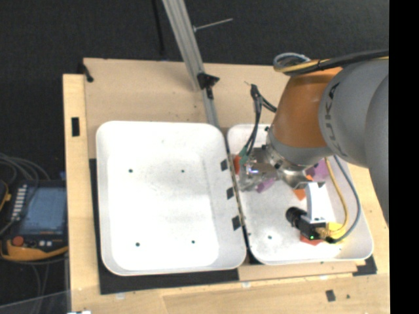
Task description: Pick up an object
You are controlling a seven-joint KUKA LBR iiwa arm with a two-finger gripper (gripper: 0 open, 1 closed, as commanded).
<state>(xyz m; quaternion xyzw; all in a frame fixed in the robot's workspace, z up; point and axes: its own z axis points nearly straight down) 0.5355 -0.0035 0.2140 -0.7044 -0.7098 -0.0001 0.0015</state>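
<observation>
Hovering tool (251, 170), left rim of right bin (278, 241) (purple piece (267, 184) beside)

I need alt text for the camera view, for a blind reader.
A grey and orange robot arm reaches low into the right white bin, above a purple item and an orange item. The left bin lies beside it.

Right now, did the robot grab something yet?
Not that I can see. Done: the gripper is down in the right bin. In hand: it sits beside a purple piece, but the arm hides whether it grips it. Left: lifting something out.
</observation>
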